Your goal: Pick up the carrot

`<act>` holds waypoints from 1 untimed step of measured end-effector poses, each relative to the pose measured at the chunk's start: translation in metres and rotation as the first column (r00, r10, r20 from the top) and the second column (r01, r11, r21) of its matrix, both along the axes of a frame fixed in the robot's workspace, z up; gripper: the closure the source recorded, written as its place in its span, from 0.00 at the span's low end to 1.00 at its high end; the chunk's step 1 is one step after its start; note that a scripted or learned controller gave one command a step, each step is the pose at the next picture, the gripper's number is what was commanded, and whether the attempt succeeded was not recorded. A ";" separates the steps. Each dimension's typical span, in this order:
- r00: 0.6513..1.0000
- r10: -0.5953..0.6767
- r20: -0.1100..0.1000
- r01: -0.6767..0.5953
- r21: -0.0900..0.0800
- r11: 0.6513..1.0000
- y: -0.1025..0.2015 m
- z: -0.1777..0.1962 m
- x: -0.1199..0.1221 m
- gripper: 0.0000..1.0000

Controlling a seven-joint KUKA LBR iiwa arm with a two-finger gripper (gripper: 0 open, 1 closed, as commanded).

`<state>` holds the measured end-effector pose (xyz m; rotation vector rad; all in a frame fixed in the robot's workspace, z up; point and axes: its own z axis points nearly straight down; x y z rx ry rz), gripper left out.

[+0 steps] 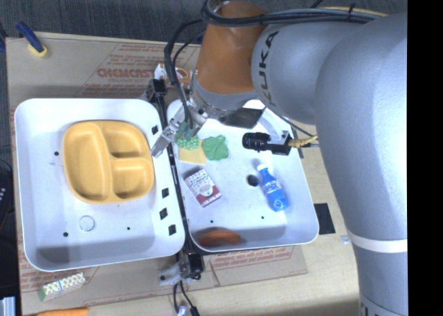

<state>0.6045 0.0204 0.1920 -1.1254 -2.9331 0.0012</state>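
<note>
The carrot (pixel 219 237) is a short orange piece lying against the near wall of the right bin (pixel 304 219). My gripper (pixel 176 135) hangs over the far left corner of that bin, close to the divider between the bins, well away from the carrot. Its fingers (pixel 161 144) are spread open with nothing held between them. Just beneath the gripper lie a small green-and-white item (pixel 186 142) and a yellow block (pixel 194 155).
In the right bin there are also a green leafy toy (pixel 215 147), a red-and-white packet (pixel 202 188) and a blue bottle (pixel 272 191). The left bin (pixel 34 225) holds a yellow divided plate (pixel 109 161).
</note>
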 end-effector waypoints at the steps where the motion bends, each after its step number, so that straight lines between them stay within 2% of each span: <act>1: 0.844 0.536 -0.002 -0.536 0.001 0.844 0.008 0.000 -0.025 0.00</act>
